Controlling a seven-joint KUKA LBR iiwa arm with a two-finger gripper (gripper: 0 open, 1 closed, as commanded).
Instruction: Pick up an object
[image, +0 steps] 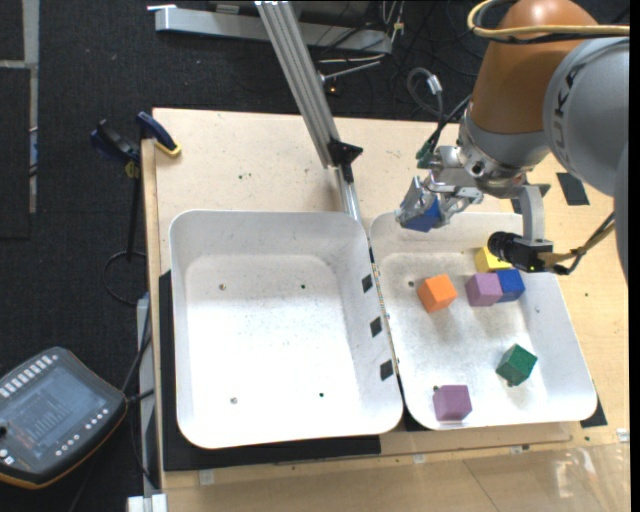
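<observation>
You see the gripper (424, 212) above the right bin's (565, 330) far rim, jaws closed on a blue block (427, 215); open floor lies below it.

Wooden bench (250, 150) bearing two white bins (270, 320)

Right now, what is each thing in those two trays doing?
gripper: raised over the right bin's far edge, jaws shut on a blue block
orange cube: resting in the right bin
purple cube: touching a blue cube
yellow cube: partly hidden
green cube: tilted
second purple cube: near front edge
</observation>
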